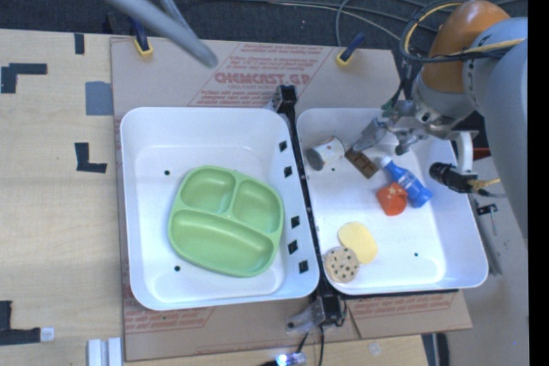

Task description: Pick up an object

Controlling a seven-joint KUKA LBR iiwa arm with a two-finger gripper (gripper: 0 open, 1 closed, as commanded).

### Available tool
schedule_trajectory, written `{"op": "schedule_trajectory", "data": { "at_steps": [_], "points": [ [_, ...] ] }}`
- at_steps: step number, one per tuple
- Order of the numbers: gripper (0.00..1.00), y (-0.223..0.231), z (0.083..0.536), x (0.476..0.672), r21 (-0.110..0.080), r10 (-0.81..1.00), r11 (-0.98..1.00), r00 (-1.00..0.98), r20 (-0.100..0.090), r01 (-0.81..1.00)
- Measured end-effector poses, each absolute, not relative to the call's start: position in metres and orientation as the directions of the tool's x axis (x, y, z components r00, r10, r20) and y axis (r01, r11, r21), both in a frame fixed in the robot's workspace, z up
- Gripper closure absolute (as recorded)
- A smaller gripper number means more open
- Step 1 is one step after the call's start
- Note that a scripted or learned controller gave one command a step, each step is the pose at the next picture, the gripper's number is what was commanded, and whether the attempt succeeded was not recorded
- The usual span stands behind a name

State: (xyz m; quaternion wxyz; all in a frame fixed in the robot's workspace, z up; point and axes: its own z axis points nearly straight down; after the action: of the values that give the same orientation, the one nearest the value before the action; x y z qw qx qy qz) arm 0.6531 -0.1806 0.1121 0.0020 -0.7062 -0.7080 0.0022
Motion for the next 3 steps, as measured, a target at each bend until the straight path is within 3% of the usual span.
{"op": "schedule_trajectory", "data": {
  "at_steps": [1,2,3],
  "points": [
    [0.0,-0.18,0.084,0.654,0.0,1.0,0.003,-0.003,-0.002,1.0],
    [1.0,-0.18,0.097,0.655,0.004,1.0,0.004,-0.004,-0.005,1.0],
    [1.0,-0.179,0.14,0.654,0.003,1.0,0.001,-0.001,-0.001,1.0]
  ]
}}
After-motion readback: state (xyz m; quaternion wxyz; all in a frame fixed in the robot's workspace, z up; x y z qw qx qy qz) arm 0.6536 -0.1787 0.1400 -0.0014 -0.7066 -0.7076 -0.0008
